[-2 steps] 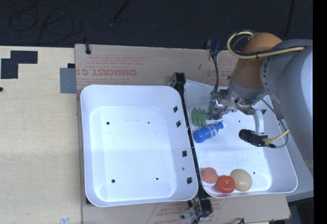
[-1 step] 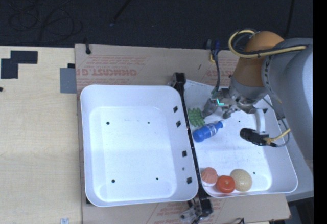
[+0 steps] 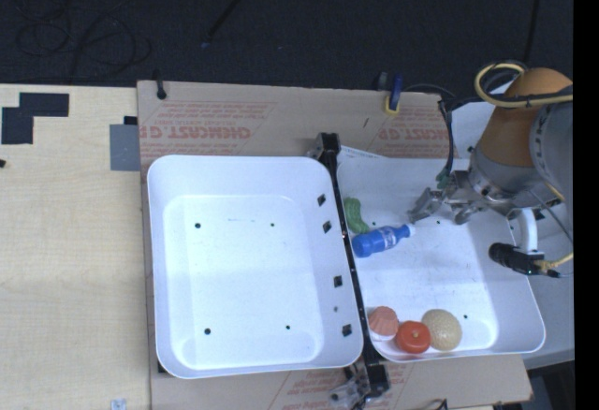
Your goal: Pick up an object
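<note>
Bench: pale wood surface under a cardboard sheet (image 3: 281, 113), with dark floor beyond the far edge.
Arm: grey with an orange band (image 3: 524, 123), reaching in from the right over the right bin (image 3: 524, 329).
Gripper (image 3: 432, 205): low over the far part of the right bin, pointing left; fingers spread apart, nothing between them.
Bottle (image 3: 377, 240): blue, lying on its side in the right bin, just left of and below the gripper tips, near them but apart; its cap end points toward the gripper.
Green item (image 3: 353, 211): lies against the left wall of the right bin, touching or just beside the bottle's far end.
Near corner of right bin: a pink ball (image 3: 382, 319), a red ball (image 3: 413, 336) and a tan ball (image 3: 443, 329) sit close together in a row, well apart from the gripper.
Left bin (image 3: 168, 183): white, beside the right bin, joined along a black divider (image 3: 342, 249).
Clip (image 3: 393, 95): blue and yellow, on the cardboard's far edge.
</note>
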{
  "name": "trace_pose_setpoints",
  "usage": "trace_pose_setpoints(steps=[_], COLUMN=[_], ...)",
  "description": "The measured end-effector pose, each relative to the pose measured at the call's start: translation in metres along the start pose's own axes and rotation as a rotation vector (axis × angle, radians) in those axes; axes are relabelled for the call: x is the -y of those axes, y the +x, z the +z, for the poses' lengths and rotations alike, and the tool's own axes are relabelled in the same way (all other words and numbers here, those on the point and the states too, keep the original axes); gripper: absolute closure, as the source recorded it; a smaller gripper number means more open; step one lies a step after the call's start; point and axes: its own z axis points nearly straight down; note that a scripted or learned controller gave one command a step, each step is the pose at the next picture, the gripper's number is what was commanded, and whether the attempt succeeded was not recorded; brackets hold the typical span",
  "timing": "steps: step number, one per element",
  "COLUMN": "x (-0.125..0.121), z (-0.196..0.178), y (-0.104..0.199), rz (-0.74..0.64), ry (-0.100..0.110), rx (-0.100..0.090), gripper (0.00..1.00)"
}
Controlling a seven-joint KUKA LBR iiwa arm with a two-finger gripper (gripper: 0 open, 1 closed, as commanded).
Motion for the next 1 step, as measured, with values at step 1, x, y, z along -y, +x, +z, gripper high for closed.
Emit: trace_pose_setpoints(steps=[1], x=[0.0188], z=[-0.1223], y=[-0.0159], rz=[-0.004], ry=[-0.011], rx=[0.001], gripper=[0.0])
